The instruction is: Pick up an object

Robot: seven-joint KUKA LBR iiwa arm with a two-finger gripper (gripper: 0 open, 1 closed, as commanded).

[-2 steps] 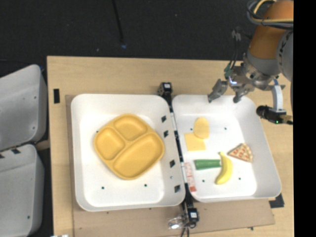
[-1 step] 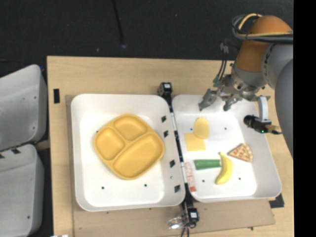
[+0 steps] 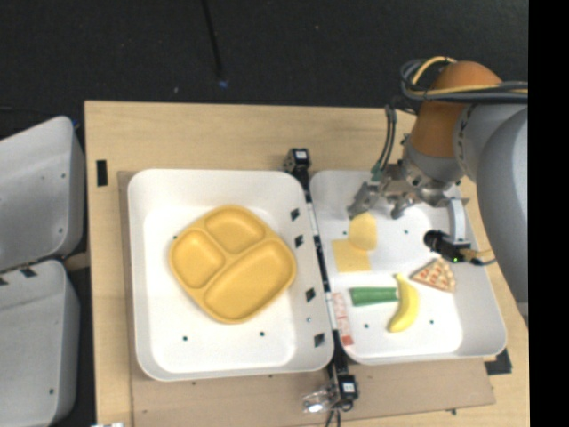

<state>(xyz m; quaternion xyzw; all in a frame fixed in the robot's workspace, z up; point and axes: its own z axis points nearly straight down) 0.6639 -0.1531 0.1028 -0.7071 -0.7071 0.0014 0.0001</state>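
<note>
Yellow shows up nearest: a banana (image 3: 405, 309) lies toward the front of the right bin (image 3: 476, 332), with a green block (image 3: 372, 295) just beside it on its left. Next to them, a pizza slice (image 3: 434, 276) sits near the right wall. Across in the left bin (image 3: 151, 327), a yellow divided plate (image 3: 233, 262) takes the middle. Further back in the right bin come two pale cheese pieces (image 3: 354, 245), touching each other. And there's the gripper (image 3: 380, 199), hovering just behind the cheese with nothing between its jaws, which look spread apart. This reads as the approach step, nothing picked yet. The cheese seems the likely target; the next move calls for dropping down squarely over one piece and closing on its thin edges, which could easily slip.
</note>
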